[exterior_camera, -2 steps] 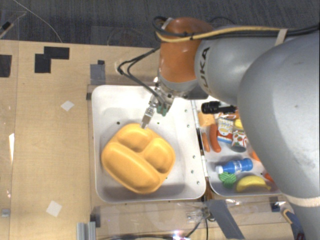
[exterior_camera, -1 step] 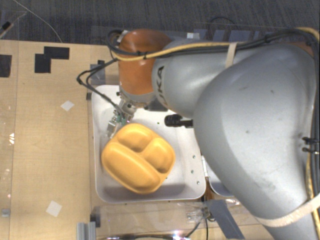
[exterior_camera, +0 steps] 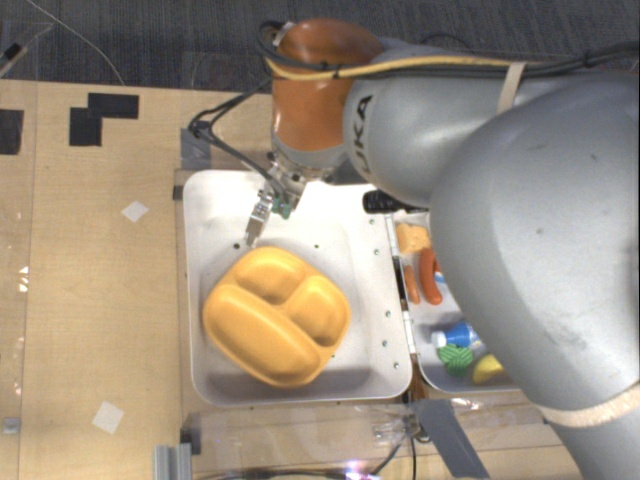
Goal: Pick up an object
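The left shallow white plastic bin [exterior_camera: 215, 218] is sitting on the pale wooden desk [exterior_camera: 90, 298] and holding one large glossy yellow pepper-shaped plastic object [exterior_camera: 275, 313], which is lying toward the bin's six o'clock. The hand [exterior_camera: 258, 223] is hanging at the yellow object's twelve o'clock, just above it and apart from it; whether it is clenched or released I cannot tell. At three o'clock, the right shallow white bin [exterior_camera: 425, 373] is holding a slim orange-red carrot-like piece [exterior_camera: 428, 276], a small blue piece [exterior_camera: 460, 335], a green piece [exterior_camera: 456, 358] and a small yellow piece [exterior_camera: 487, 369], partly hidden under the grey arm [exterior_camera: 540, 228].
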Tool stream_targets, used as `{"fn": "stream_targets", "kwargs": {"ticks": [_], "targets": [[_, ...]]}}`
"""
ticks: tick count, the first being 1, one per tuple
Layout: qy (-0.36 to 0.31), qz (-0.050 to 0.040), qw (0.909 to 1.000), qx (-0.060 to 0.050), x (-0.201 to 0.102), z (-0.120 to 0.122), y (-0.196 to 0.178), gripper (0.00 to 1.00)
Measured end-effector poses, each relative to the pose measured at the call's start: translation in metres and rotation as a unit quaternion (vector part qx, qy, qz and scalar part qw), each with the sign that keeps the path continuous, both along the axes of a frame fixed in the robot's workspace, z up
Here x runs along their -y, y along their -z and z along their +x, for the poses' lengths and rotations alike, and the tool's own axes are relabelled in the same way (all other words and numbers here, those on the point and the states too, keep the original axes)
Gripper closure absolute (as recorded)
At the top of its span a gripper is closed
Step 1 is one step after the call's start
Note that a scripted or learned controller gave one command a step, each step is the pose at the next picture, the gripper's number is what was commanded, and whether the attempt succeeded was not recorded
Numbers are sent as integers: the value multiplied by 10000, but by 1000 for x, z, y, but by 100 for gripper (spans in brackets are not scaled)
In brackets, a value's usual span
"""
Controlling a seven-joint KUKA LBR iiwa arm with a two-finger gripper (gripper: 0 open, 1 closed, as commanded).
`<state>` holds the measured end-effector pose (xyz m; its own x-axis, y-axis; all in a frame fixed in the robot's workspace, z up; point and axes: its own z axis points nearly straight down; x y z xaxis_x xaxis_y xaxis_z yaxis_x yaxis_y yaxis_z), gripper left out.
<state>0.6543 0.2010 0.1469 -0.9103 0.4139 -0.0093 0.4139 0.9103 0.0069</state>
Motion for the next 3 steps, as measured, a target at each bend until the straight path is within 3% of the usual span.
{"fn": "stream_targets", "kwargs": {"ticks": [1, 2, 3], "targets": [[-43, -19, 10000, 14, 118, -17, -43, 0], [-258, 4, 9997, -20, 53, -26, -31, 0], [-225, 6, 9997, -58, -40, -8, 35, 0]]}}
